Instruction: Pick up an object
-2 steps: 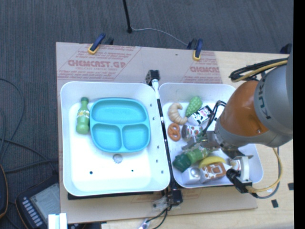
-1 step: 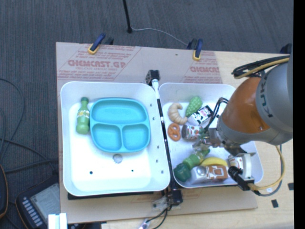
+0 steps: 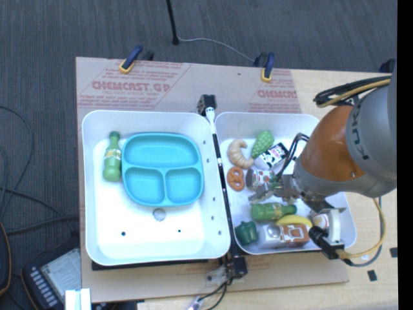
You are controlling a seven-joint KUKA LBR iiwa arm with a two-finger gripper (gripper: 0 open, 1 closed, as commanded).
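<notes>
My gripper (image 3: 274, 187) is low in the right bin (image 3: 222, 148), at the end of the grey arm with its orange band (image 3: 329, 154). It hangs over the bin's middle, just above a green bottle (image 3: 272, 210) lying on its side and beside a small can (image 3: 258, 176). Around it lie a croissant (image 3: 237, 151), a green bumpy vegetable (image 3: 262, 143), a black-and-white carton (image 3: 276, 154), a pretzel (image 3: 235, 178), a banana (image 3: 293, 221), a green pepper (image 3: 245, 232) and an orange-and-white box (image 3: 286, 236). Nothing shows between the fingers.
The left bin (image 3: 97, 225) holds a blue divided tray (image 3: 161, 168) and an upright-labelled green bottle (image 3: 113, 157) along its left wall. A white cup (image 3: 321, 221) sits at the right bin's lower right, under the arm. The arm's body covers the right bin's right side.
</notes>
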